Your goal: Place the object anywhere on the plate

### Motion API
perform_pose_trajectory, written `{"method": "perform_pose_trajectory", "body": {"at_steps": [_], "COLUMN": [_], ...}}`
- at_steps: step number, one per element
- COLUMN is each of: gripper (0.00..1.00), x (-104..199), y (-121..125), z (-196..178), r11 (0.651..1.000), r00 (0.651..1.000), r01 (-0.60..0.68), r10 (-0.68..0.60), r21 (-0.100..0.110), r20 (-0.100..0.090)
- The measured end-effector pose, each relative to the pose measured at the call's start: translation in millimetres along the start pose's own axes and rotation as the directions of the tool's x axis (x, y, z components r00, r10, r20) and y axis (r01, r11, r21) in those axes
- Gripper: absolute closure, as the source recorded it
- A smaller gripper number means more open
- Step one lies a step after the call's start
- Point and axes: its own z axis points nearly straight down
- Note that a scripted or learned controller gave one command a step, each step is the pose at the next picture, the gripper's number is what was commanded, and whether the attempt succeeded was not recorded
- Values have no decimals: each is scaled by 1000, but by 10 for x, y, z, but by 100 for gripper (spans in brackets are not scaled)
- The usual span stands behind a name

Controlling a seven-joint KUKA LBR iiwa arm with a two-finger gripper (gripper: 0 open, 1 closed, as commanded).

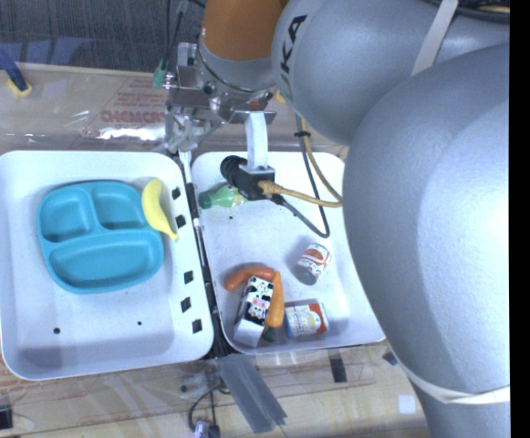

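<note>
A blue divided plate (pixel 100 235) lies in the left bin (pixel 27 336). A yellow banana (pixel 159 208) rests against the plate's right rim, partly over it, tilted from upper left to lower right. My gripper (pixel 183 140) hangs just above and to the right of the banana, over the wall between the two bins. Nothing shows between its tips, and the banana is apart from it.
The right bin (pixel 337 336) holds a small green thing (pixel 215 197), a red-and-white can (pixel 314 262), an orange carrot-like piece (pixel 255 281), a cow-patterned carton (pixel 256 304) and an orange-labelled can (pixel 306 320). The arm's bulk covers the right side.
</note>
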Motion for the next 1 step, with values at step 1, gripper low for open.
{"method": "perform_pose_trajectory", "body": {"at_steps": [1], "gripper": [100], "x": [20], "y": [-1], "z": [-94], "r11": [1000], "r00": [1000], "r01": [11], "r10": [-11], "r21": [2], "r20": [1]}}
